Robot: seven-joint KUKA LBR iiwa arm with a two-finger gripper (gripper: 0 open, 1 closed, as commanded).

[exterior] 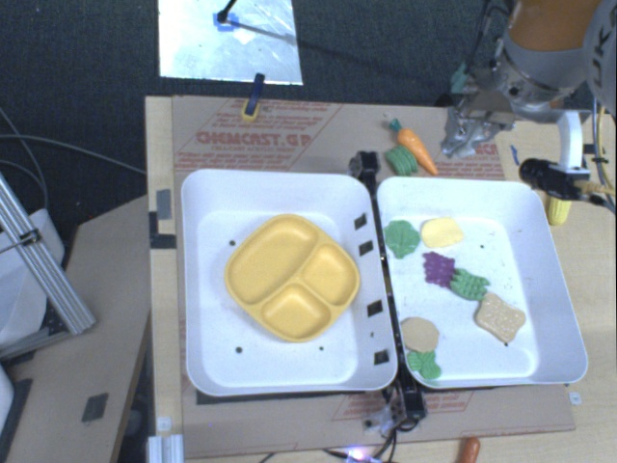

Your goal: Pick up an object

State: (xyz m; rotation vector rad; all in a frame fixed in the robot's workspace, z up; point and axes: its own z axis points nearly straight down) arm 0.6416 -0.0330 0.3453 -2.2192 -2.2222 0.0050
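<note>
While gripper (pixel 467 143) hovers beyond bin rim, toy carrot (pixel 415 147) lies just beside.

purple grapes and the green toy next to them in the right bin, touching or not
Touching. The camera view shows the purple grapes butting directly against the green toy, with no white bin floor between them.

Dark blue-grey carpeted floor (pixel 77 56) at the far side, shiny silver sheet (pixel 229 27) lying on it far left of centre, tan bench (pixel 116 258) under a printed cardboard sheet (pixel 280 128), aluminium frame rail (pixel 39 268) at the left edge, cables (pixel 58 148) trailing across the floor at left
</note>
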